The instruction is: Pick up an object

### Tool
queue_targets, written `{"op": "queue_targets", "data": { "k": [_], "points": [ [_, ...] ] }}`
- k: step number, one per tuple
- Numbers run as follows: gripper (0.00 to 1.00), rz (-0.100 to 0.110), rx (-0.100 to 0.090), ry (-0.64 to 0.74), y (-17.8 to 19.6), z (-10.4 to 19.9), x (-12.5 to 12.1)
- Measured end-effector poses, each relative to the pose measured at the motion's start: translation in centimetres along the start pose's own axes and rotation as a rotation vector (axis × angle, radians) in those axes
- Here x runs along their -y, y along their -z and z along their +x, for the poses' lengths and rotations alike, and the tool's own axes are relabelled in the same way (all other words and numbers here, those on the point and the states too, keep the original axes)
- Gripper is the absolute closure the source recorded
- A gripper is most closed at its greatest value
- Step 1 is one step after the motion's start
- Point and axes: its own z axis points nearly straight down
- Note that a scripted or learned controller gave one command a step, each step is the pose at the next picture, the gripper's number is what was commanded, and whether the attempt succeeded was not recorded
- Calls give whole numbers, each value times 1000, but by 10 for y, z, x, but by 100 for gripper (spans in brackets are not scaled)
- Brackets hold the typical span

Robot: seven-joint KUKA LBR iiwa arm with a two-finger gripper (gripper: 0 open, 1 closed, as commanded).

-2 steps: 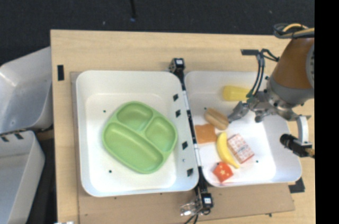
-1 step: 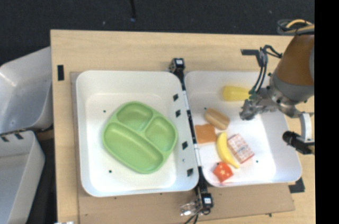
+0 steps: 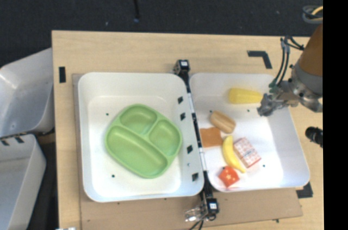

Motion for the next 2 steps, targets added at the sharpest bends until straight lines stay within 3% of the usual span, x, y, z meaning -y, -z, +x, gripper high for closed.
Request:
{"op": "queue_targets", "data": {
  "k": [2],
  "points": [
    [100, 2, -1, 8, 73, -1, -3]
  ]
}}
